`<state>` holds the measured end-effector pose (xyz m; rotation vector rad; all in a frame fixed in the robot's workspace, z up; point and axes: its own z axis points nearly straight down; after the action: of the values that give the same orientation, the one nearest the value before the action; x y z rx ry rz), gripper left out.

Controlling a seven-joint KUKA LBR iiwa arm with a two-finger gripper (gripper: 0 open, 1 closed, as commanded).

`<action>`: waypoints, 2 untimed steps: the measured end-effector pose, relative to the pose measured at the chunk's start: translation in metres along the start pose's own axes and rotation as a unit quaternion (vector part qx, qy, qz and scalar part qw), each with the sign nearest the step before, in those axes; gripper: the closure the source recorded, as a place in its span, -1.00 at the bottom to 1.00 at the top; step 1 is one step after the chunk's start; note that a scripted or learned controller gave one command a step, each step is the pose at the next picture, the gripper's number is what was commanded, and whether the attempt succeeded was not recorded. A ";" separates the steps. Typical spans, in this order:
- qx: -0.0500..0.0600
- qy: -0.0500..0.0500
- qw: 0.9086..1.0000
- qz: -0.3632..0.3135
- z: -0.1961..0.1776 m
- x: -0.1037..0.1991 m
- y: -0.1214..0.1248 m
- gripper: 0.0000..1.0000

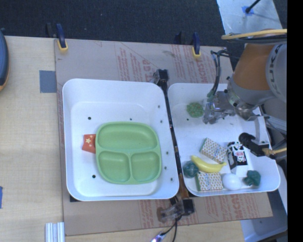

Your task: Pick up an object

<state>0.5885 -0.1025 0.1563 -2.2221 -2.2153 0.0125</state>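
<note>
Front of right bin (272,185): patterned box (210,181), white ball (231,182), banana (207,165) stacked tight. Gripper (212,116) low at bin's back, beside green lump (195,109); finger state unreadable. Lump probably light, soft, standing clear of clutter. Best grabbed across its middle.

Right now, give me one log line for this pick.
gripper: over right bin | beside green ball | nothing seen held | banana untouched

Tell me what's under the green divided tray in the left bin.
A red block pokes out from beneath the left edge of the green divided tray. Whatever else lies under it on the left bin floor is covered.
</note>
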 end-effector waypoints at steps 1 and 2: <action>-0.003 0.001 1.000 -0.003 -0.002 0.005 0.002 -1.00; -0.003 0.000 1.000 -0.005 0.068 -0.005 0.050 -1.00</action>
<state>0.6382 -0.1081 0.0881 -2.2125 -2.2297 0.0058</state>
